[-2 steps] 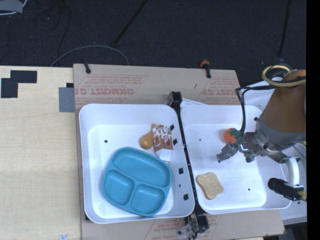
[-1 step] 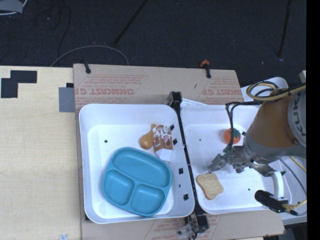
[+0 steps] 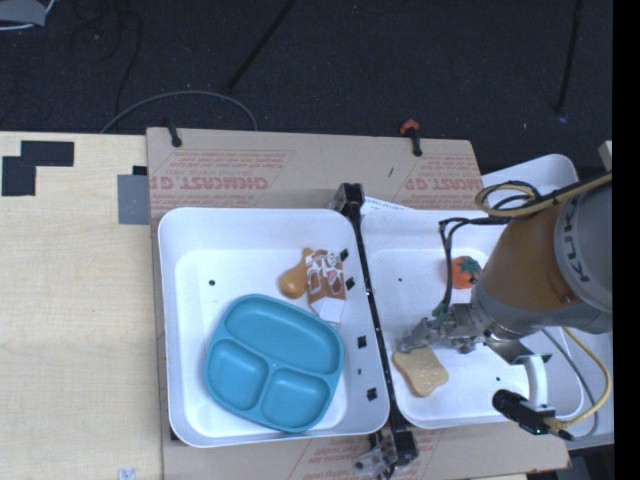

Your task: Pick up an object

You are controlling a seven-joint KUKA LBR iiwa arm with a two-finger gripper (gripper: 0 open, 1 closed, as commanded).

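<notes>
My gripper [image 3: 418, 340] is low in the right bin [image 3: 400, 258], near its left wall, with the grey and orange arm reaching in from the right. A tan toast-shaped slice [image 3: 422, 372] lies flat on the bin floor just below the gripper, touching or nearly touching it. A small orange and red object [image 3: 462, 271] sits further back in the same bin, partly hidden by the arm.
In the left bin [image 3: 190, 258] a blue divided plate [image 3: 273, 362] fills the front. A brown and white patterned toy [image 3: 315, 276] lies behind it, by the divider [image 3: 360, 288] between the bins. Cardboard lies under both bins.
</notes>
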